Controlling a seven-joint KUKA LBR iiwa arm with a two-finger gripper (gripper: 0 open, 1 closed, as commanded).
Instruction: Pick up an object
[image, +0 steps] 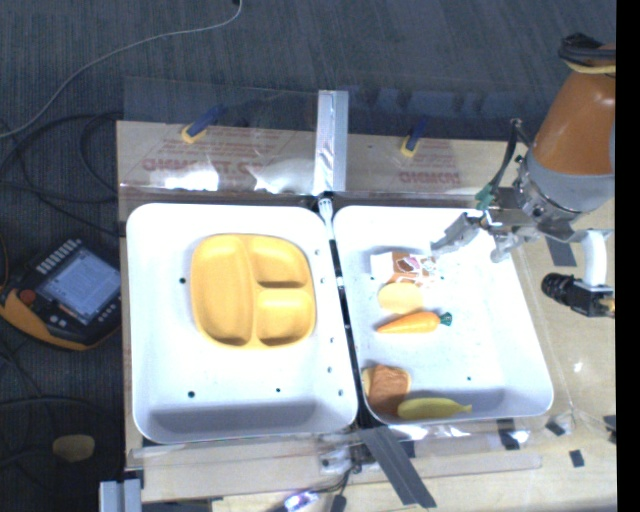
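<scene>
White plastic, shallow and glossy, forms the two bins on the table: the left bin (150, 330) carries a yellow divided plastic tray (252, 288) lying flat in its middle, and the right bin (500, 340) carries the loose play food. From the overhead camera, the grey arm with its orange band (580, 120) reaches in at the right, and the end effector (455, 237) hangs over the upper part of the right bin, slanted down toward the items. Nothing sits in it, and whether it is spread or closed I cannot tell at this angle.

Candidates for picking lie in a loose column down the bin's left half, probably scattered there so each can be reached from above. Nearest the end effector is a small white card-like piece with red markings (400, 265), touching a pale yellow rounded piece (400, 296) just below. Next comes an orange toy carrot with a green tip (410, 322), lying on its side. Against the near wall rest a brown bread-like lump (385, 382) and a yellow banana-shaped toy (432, 407), touching each other. My guess is the card or yellow piece is targeted.
</scene>
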